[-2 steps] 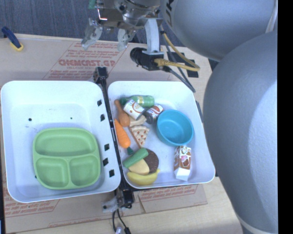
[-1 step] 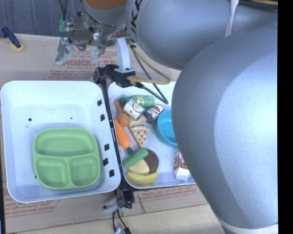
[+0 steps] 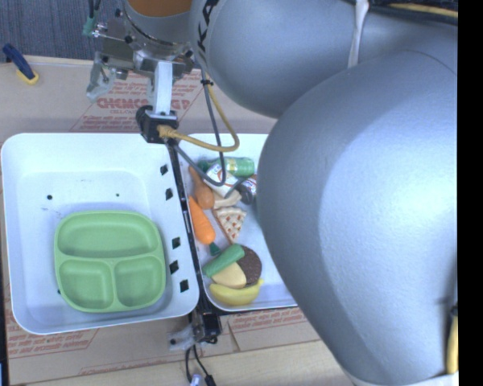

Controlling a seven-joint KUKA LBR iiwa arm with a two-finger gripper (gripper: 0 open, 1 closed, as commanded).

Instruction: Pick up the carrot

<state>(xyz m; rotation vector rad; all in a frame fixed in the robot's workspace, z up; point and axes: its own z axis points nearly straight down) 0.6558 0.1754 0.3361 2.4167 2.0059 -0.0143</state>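
Camera view: carrot point(image 3: 201, 222) lies, apparently flat, in the right bin point(image 3: 270, 297).

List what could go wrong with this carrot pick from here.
1. The carrot lies tight between the left wall of the right bin and a pizza slice. The tool might strike the wall or grab the slice instead.
2. The arm covers much of the right bin, so anything under it could be bumped unseen.

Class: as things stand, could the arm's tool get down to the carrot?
Probably yes. The carrot lies uncovered by the right bin's left wall; the tool hangs beyond the bins. The wall and a checked wedge crowd its sides.
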